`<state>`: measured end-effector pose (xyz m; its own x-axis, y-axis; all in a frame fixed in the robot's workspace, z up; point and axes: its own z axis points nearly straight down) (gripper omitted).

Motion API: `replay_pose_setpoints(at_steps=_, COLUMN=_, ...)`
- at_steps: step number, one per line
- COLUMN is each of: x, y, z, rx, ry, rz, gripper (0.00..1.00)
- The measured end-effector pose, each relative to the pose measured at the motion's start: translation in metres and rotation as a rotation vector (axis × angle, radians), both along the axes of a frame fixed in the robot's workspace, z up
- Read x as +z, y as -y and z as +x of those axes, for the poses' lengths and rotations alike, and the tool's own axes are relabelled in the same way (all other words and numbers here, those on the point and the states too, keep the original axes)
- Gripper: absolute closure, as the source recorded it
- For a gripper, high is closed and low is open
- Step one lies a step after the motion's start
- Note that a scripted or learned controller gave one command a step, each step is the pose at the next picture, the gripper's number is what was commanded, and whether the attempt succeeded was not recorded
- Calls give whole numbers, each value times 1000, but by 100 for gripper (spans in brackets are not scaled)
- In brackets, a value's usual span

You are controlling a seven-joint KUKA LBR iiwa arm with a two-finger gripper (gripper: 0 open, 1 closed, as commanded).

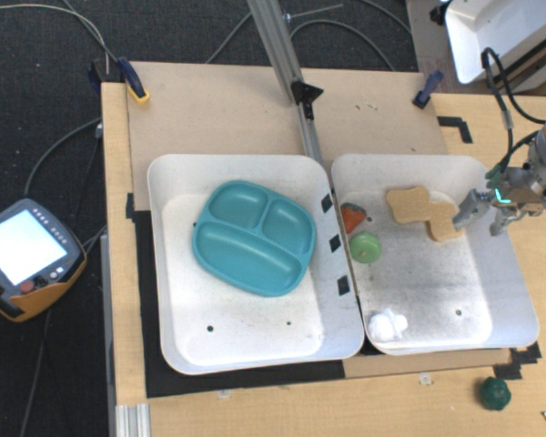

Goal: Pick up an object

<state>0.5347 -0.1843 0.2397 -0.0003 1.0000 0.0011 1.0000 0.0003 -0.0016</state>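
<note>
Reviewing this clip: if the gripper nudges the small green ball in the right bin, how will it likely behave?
The green ball looks round, so it would probably roll on the right bin floor. It seems small and likely light. The orange object beside it might stop it.

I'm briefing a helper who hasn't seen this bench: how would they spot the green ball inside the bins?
Start at the right-hand white bin, the one the arm reaches over. Look along its left wall, about halfway down, where an orange toy lies. The green ball sits just below it: small, round and light green, unlike the flat tan block further right and the white lump near the front edge.
</note>
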Motion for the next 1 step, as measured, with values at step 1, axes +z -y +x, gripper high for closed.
replay_pose_setpoints(at_steps=1, x=0, y=0, z=0, rx=0, ry=1, rz=0, gripper=0)
